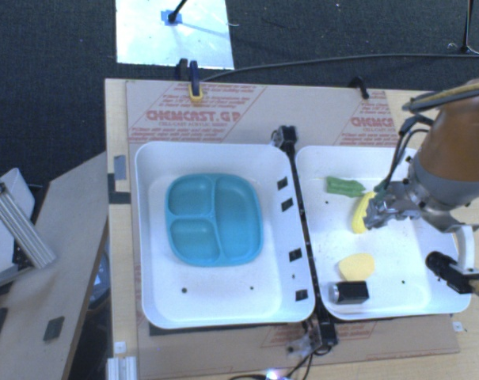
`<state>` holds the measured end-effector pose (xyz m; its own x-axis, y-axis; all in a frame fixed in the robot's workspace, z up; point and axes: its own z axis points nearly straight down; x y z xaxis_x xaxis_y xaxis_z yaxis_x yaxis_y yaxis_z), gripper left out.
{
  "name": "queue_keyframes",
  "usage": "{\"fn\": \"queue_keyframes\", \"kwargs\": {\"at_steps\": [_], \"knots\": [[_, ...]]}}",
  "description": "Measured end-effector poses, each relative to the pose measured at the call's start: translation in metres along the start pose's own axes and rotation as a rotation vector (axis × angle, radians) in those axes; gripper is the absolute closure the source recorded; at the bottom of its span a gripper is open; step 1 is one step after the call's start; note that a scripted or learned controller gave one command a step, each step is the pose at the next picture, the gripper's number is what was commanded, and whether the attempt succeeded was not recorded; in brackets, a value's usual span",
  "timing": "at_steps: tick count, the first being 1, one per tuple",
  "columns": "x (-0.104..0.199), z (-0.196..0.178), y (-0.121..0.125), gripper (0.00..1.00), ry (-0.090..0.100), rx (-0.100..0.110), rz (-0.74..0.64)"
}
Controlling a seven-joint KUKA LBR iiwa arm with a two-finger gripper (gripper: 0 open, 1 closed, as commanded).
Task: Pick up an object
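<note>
Reaching in from the right, the arm has its pincer low in the right bin, touching the banana; can't tell if the pincer is open or closed on it. Same bin: green piece just far-left of the banana, yellow lump and black block near the front. Left bin holds a blue divided plate.
</note>
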<state>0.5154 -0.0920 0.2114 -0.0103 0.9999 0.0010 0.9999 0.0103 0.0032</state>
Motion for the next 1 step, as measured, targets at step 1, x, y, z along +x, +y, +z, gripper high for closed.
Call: {"fn": "queue_keyframes", "kwargs": {"at_steps": [1], "knots": [[0.0482, 0.0053, -0.0009, 1.00, 0.001, 0.002, 0.000]]}}
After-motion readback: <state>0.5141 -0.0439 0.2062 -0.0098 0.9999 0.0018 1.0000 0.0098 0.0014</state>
